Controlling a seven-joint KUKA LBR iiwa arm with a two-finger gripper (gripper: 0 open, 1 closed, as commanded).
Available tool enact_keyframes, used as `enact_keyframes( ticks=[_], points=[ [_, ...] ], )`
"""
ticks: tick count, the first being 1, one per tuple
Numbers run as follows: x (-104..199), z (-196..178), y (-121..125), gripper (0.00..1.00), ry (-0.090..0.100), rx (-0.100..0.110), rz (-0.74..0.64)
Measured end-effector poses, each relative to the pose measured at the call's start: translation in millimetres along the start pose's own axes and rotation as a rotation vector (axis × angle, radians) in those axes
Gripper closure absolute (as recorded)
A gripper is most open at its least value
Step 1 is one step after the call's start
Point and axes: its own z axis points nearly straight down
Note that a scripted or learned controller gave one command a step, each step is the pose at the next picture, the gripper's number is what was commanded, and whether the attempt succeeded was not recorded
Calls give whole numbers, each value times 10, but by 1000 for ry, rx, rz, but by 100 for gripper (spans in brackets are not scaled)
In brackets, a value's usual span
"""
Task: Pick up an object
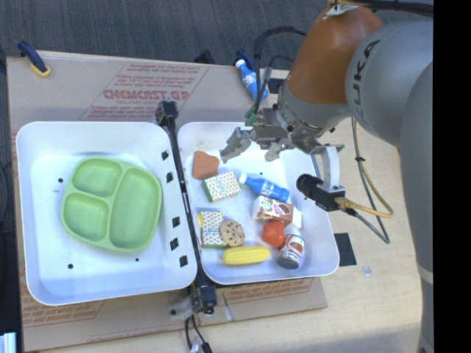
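My gripper (255, 147) hangs over the back part of the right bin (324, 259), open, with nothing between its fingers. Just below and left of it lies an orange-brown wedge (206, 165). Also close by are a green-and-white box (222, 186) and a blue bottle (266, 189). Nearer the front lie a red-and-white carton (274, 211), a red tomato (273, 234), a small can (292, 251), a yellow corn cob (246, 255), a cookie (232, 232) and a patterned box (210, 228).
The left bin (37, 271) holds a green divided plate (112, 203). A black clip strip (179, 197) runs between the bins. A blue marker (248, 77) lies on the cardboard behind the right bin. The arm's bulk and cables cover the right side.
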Motion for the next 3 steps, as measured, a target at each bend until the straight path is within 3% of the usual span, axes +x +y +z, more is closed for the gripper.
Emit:
enact_keyframes(
  ticks=[1, 2, 3],
  points=[
    [160, -679, 433, 0, 0, -3, 1],
    [-536, -1340, 838, 0, -1, -6, 3],
    [-610, -965, 516, 0, 0, -1, 2]
  ],
)
